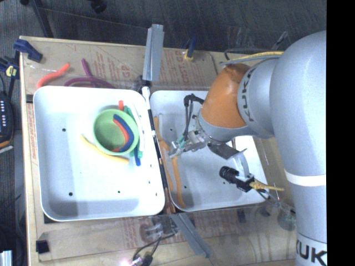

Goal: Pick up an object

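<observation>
Claw [178, 147]: low in the right bin [208, 198], near its left wall; opening cannot be told, nothing is seen held
Object: green bowl [115, 131] with colored pieces, in the left bin [83, 198]
Advice: the claw should be centered over one piece before it is closed

Green bowl [113, 132] sitting upright in the left bin [61, 170], above and right of that bin's middle. Inside the bowl, curved blue [128, 127] and red [117, 147] strips lying against its wall. Yellow strip [95, 146] poking out from under the bowl's lower left rim. Green strips [135, 127] along the bowl's right side, with a blue-green end [137, 158] just below it.
</observation>
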